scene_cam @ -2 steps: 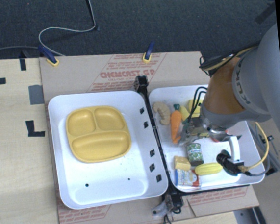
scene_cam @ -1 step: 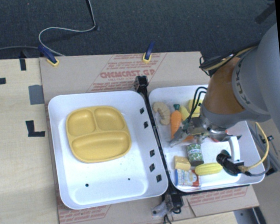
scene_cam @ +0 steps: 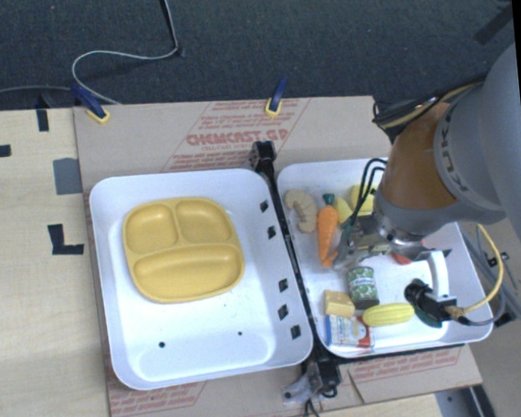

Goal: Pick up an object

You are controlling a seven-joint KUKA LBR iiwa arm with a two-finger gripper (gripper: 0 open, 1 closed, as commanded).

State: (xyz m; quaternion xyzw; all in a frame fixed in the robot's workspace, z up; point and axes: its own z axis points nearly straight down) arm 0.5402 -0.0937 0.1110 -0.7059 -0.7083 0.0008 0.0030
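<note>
The right bin (scene_cam: pixel 464 321) holds several small items. An orange carrot (scene_cam: pixel 326 227) lies at its left, with a beige lumpy piece (scene_cam: pixel 302 206) behind it. A green-labelled can (scene_cam: pixel 362 286) stands in the middle. Near the front lie a yellow banana-like piece (scene_cam: pixel 388 314), a pale yellow block (scene_cam: pixel 338 305) and a flat packet (scene_cam: pixel 349 333). My gripper (scene_cam: pixel 347 246) is low in this bin, right beside the carrot's lower end and just above the can. The wrist hides part of a yellow item (scene_cam: pixel 362 199) at the back.
The left bin (scene_cam: pixel 128 353) holds a yellow divided plate (scene_cam: pixel 183 248). A black divider rail (scene_cam: pixel 285 246) runs between the bins. The arm's grey body and orange band (scene_cam: pixel 417 165) cover the right bin's back right. A black fitting with a white bracket (scene_cam: pixel 431 297) hangs near the front right.
</note>
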